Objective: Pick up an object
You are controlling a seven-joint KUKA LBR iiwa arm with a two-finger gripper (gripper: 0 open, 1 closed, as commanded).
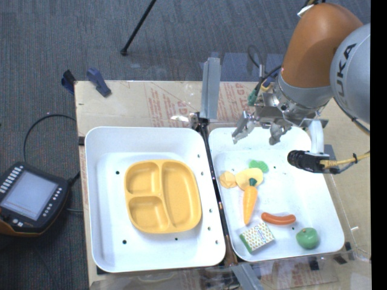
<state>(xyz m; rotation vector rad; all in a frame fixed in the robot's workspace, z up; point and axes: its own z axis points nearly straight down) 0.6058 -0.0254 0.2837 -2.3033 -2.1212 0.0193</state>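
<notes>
Arm (326, 47): I see it reaching in from the right, its orange band high over the far edge of the right bin.
Left bin (100, 162): white, shallow, holding the yellow tray.
Right bin (314, 198): white, touching the left bin along their shared edge; all the small objects I could pick lie in it.
Yellow tray (162, 196): three compartments, lying flat in the middle of the left bin, well apart from the gripper.
Gripper (259, 132): I see it over the far rim of the right bin, its two fingers spread apart with nothing between them.
Carrot (250, 202): orange, lying lengthwise in the right bin, nearer the camera than the gripper and almost directly below it in my view.
Yellow pieces (242, 178): just beyond the carrot's top, touching it; the closest items to the gripper, yet clear of it.
Sausage (279, 219): red, to the right of the carrot's tip.
Patterned block (257, 237): near the front rim, below the carrot.
Green ball (308, 238): front right corner, farthest from the gripper.
Green piece (260, 165): small, beside the yellow pieces.
</notes>
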